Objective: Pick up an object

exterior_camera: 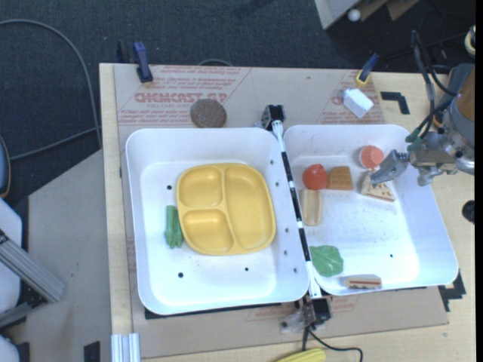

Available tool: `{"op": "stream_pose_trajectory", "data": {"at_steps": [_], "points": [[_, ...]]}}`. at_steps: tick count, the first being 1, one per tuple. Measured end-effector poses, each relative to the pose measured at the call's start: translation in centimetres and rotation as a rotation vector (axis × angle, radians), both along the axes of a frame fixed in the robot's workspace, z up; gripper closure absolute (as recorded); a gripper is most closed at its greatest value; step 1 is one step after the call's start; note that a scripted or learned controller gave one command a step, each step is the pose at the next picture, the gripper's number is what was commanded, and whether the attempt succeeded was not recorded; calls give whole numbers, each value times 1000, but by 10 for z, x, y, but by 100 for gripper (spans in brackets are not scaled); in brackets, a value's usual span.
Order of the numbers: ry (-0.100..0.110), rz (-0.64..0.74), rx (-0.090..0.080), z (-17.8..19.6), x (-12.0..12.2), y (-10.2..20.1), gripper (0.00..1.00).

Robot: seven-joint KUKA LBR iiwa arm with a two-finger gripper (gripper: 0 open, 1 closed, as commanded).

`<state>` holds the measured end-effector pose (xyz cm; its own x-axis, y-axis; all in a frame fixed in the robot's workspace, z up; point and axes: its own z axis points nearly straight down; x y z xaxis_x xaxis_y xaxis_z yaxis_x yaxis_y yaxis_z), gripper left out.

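Dark carpet surrounds a bench (226,96) bearing two white bins. Inside the left bin (143,225) sits a yellow divided plate (226,206) beside a green piece (173,226). Over the right bin (423,240), the gripper (389,168) hangs above a pale wedge (378,191) near the far right; whether it is spread or pinched cannot be told. A tomato (315,176) lies further left.

Divided plate (226,208) in left bin (143,202); food pieces (315,177) scattered in right bin (423,247).
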<state>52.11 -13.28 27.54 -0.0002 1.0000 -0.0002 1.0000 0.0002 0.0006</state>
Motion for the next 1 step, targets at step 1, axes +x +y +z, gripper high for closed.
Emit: {"op": "stream_pose_trajectory", "data": {"at_steps": [1], "points": [[2,0,0,-117,84,-5,0]]}}
